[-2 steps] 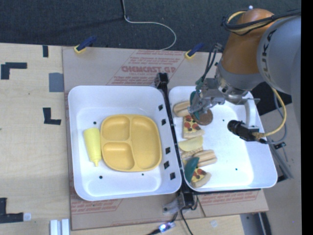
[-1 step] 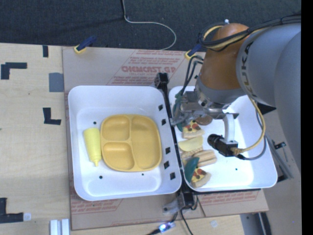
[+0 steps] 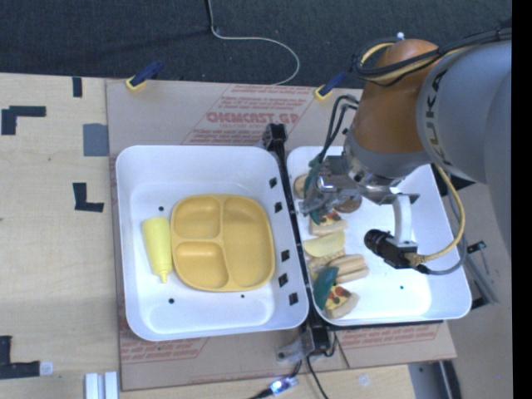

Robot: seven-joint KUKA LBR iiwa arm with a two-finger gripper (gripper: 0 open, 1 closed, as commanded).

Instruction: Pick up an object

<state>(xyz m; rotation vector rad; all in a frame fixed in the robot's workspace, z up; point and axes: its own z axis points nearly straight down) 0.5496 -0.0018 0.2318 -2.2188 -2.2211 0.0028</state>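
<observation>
Now | arm (image 3: 416,98) bent low over right bin (image 3: 440,306) | jaws above toy food (image 3: 328,243)

Tabletop (image 3: 50,289) is light wood w/ black tape marks on the left side: an L shape, a corner piece, short bars, plus a grey square. A brown cardboard sheet (image 3: 241,115) w/ red print lies on it, held at the far edge by two blue-and-yellow clamps (image 3: 143,75). Beyond the tabletop, dark carpet-like floor (image 3: 125,15) runs across the top of the view, w/ a thin white cable (image 3: 249,40) looping over it. Light is even & bright, shadows soft.
</observation>
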